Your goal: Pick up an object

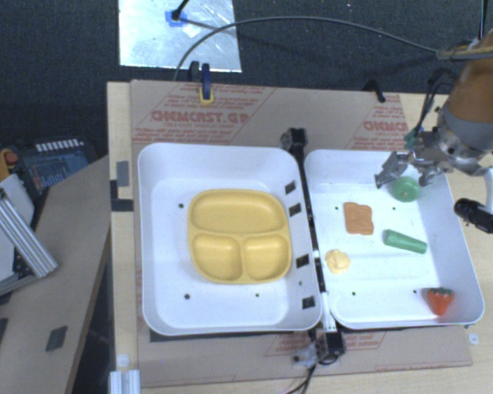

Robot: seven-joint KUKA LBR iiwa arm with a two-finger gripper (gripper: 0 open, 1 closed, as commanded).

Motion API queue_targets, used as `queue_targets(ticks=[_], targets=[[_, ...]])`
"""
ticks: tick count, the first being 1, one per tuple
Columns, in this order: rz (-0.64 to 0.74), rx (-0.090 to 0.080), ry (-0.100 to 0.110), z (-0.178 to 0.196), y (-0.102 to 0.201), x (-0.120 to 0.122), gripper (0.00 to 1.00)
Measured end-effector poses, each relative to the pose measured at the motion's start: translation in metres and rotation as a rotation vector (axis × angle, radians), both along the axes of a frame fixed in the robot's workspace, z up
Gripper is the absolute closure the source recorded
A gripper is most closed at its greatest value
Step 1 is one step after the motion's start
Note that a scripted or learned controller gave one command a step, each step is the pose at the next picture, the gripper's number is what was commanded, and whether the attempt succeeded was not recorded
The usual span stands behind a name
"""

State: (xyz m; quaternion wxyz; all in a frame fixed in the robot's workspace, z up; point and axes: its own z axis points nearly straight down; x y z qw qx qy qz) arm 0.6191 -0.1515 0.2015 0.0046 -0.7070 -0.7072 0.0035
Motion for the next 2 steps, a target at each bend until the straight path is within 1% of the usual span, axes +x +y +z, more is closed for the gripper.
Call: queue_targets(ticks=[1, 2], targets=[[0.002, -0.002, -0.013, 0.008, 0.000, 0.003, 0.00], [0.005, -0.002, -0.012, -0.037, 0.007, 0.008, 0.00]])
